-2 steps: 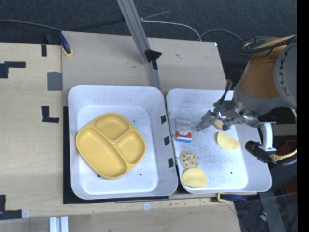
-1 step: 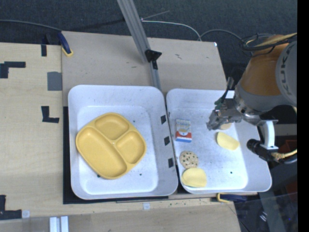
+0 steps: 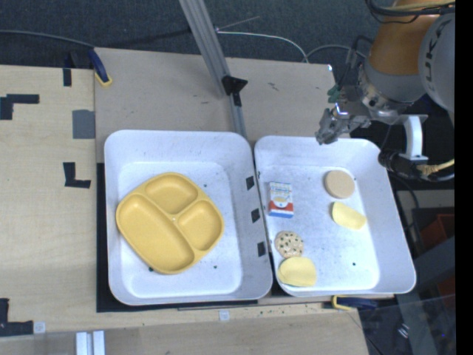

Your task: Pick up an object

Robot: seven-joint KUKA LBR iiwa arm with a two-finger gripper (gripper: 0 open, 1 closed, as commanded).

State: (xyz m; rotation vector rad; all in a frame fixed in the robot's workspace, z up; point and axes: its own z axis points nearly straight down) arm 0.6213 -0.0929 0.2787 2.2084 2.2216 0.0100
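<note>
Now, hand (image 3: 327,134) at right bin's (image 3: 384,268) back edge, round cookie (image 3: 339,183) nr, just below.

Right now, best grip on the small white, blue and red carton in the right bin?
Probably from straight above, fingers across the short width of the small white, blue and red carton: it lies flat, long sides parallel, with bare floor of the right bin on both sides.
</note>
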